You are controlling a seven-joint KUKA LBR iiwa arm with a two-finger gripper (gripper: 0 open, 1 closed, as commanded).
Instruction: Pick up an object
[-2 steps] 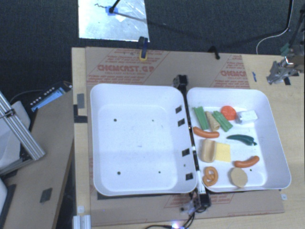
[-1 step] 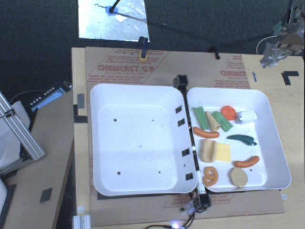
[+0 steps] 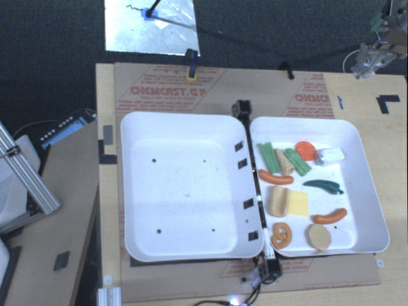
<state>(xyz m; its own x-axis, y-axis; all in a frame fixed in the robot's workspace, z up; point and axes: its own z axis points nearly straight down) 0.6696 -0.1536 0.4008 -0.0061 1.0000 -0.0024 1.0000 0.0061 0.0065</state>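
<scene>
Left bin (image 3: 185,190): white, shallow, bare floor with a few dark dots; latches along the divider shared with its neighbour.

Right bin (image 3: 366,190): white, shallow, holding toy food, listed left to right.
- Green stalk pieces (image 3: 268,158), two, lying side by side near the divider, upper part of the bin.
- Sausage (image 3: 275,178), orange-red, just below the stalks.
- Bread roll (image 3: 278,201), tan, touching the yellow cheese slice (image 3: 298,203) on its right.
- Pretzel (image 3: 281,235), brown, low in the bin near the front wall.
- Tan cylinder (image 3: 286,163) and green piece (image 3: 298,160), slanted, close together.
- Tomato-like red round (image 3: 306,150), beside a white block (image 3: 331,155).
- Green chilli (image 3: 323,185), dark, lying alone mid-bin.
- Second sausage (image 3: 329,217), curved, apart from its neighbours.
- Round biscuit (image 3: 319,237), tan, flat, by the front wall.

Handling, as a judgement: probably light, hollow plastic, stiff, smooth and prone to slip or roll. Best candidates: second sausage or chilli, each with free space around it; hold across the narrow width at the middle, fingers square to the long axis. Cheese slice and biscuit too flat for an easy pinch. Crowded upper cluster risky, neighbours likely to be nudged.

Gripper (image 3: 371,59): top right, above the bench and well apart from both bins; too small and blurred to judge its opening; nothing seen held in it.
</scene>
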